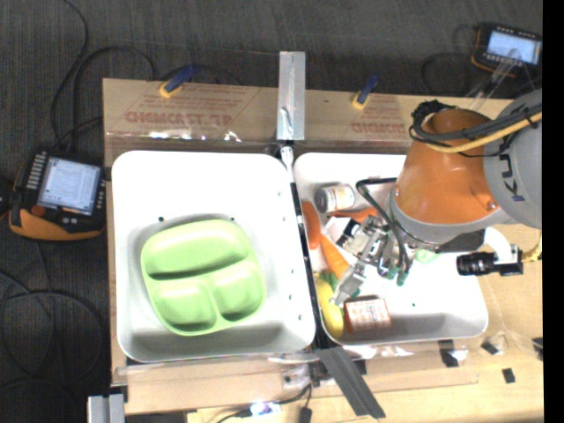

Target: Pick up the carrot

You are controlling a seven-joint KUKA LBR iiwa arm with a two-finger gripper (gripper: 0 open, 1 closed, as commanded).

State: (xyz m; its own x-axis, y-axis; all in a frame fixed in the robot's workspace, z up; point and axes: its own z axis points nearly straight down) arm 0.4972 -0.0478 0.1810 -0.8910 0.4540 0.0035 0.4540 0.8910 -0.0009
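Here the carrot (328, 249) lies in the right bin (441, 324), close to the wall it shares with the left bin (132, 263), running from near a small can (337, 198) at its upper end down toward a yellow item (330, 311) and a brown box (366, 314). The hand (363, 263) hangs just right of the carrot's lower half, and from this slant I cannot tell how it is set or whether it touches the carrot.

The carrot looks like a toy: probably light, stiff and smooth, so it could slip or roll out of a loose pinch. Its tapered shape favours a grip across the thicker middle, at right angles to its length. The bin wall on one side and the clutter at its lower end leave little room there. The left bin holds a green divided plate (204, 274).
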